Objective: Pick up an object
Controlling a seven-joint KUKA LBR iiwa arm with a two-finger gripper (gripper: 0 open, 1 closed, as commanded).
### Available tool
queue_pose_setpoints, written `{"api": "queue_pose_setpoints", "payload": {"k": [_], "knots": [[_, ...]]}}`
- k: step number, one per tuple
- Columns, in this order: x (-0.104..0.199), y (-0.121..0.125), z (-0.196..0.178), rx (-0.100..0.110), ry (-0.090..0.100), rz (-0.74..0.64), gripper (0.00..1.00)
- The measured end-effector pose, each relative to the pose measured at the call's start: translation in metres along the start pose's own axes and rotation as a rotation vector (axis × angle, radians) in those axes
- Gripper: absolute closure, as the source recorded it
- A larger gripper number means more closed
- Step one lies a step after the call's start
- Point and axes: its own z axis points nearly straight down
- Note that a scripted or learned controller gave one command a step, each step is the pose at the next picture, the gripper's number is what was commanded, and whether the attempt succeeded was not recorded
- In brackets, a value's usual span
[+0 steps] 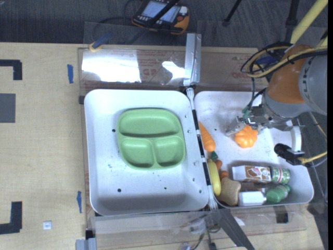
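Note:
My gripper (250, 122) is low in the right bin (223, 105), near its back right part. A small orange pumpkin-like toy (246, 137) lies directly below it in the view, touching or nearly touching its tip. The grey arm with its orange band (285, 85) reaches in from the right. Other things in this bin are an orange carrot (206, 138) by the left wall, a yellow banana (213, 174), a brown bread-like piece (230, 191), a lying bottle with a brown label (259, 174), a white block (252, 197) and a green vegetable (277, 193).
The left bin (99, 139) holds a green divided plate (151, 138). A black part (287, 154) and cables hang by the right bin's right wall. A handheld controller (158, 14) lies behind the bins.

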Motion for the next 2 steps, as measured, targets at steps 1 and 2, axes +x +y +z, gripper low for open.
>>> {"api": "queue_pose_setpoints", "payload": {"k": [1, 2], "knots": [[0.000, 0.003, -0.011, -0.007, -0.001, -0.001, 1.00], [0.065, -0.023, -0.105, 0.010, 0.000, 0.052, 1.00]]}}
